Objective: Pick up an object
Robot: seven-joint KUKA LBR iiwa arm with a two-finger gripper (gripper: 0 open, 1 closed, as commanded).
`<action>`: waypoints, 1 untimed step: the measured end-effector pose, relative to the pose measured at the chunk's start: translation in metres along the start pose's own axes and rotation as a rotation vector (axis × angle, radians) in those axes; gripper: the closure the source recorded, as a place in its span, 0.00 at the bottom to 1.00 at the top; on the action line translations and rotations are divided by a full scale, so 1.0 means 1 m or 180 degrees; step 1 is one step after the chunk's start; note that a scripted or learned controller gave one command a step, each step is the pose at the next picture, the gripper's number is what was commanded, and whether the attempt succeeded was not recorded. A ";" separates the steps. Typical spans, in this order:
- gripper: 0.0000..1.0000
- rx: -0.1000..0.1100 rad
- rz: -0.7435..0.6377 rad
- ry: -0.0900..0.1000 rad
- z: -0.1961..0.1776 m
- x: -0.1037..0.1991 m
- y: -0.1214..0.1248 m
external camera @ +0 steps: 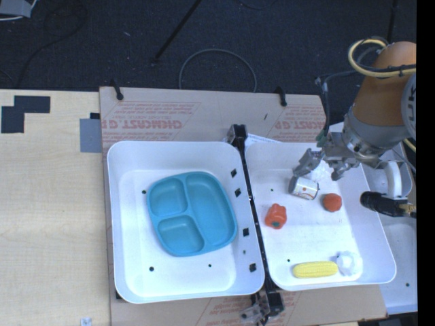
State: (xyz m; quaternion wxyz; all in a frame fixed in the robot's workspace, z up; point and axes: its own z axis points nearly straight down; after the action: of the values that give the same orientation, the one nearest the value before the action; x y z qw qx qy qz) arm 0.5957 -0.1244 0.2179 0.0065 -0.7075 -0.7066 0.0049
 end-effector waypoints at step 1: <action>0.00 -0.0041 -0.0006 -0.0005 -0.008 0.000 0.002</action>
State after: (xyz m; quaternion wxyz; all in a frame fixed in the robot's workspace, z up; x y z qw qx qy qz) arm 0.5983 -0.1246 0.2258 0.0015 -0.7069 -0.7073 0.0009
